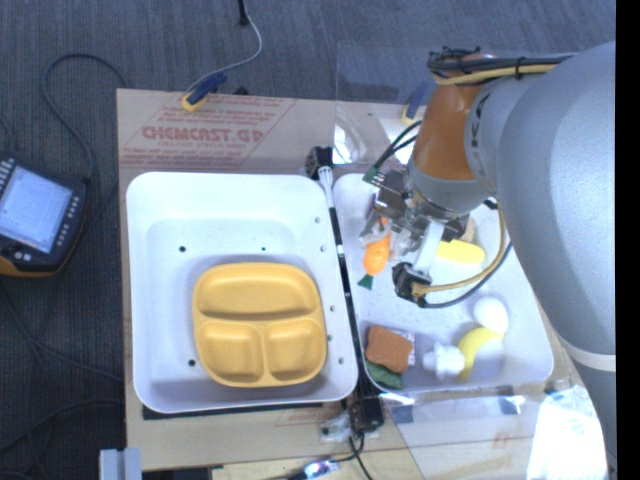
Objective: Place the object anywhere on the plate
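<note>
While my two-finger gripper [385, 240], grip state indiscernible, hangs over the right bin [520, 368], the small orange plastic carrot [375, 257] beside it looks light, rigid, slippery: pinch mid-body, for the left-hand yellow divided plate [260, 321].

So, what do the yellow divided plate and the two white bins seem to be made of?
The plate looks like moulded plastic with a matte to satin finish: uniform mustard yellow, soft rounded ridges between three compartments, only faint sheen. The left bin and the right bin look like thin formed plastic, smooth and slightly glossy: rounded corners, soft highlights on the walls. It could be coated metal; the view cannot settle it.
</note>
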Robot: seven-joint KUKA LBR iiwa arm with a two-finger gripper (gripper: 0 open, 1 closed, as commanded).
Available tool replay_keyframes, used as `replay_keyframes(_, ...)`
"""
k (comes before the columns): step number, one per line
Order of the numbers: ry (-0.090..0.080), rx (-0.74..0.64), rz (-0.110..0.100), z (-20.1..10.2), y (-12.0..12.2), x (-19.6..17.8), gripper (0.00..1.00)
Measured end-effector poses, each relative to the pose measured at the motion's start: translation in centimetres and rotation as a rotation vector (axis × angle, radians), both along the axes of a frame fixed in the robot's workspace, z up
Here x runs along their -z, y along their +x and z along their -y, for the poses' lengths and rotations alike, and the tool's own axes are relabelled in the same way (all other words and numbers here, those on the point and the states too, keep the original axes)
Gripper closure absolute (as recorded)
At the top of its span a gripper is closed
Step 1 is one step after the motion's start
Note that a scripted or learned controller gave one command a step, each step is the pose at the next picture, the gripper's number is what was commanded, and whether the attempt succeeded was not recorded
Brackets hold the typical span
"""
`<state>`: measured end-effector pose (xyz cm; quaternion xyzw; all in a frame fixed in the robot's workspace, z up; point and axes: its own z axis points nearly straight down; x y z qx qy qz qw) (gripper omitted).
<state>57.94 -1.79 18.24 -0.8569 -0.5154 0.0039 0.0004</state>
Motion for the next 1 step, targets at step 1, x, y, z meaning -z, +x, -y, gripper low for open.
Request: replay_keyframes(1, 0.0, 0.0, 0.0, 0.01, 0.0, -0.01, 0.0)
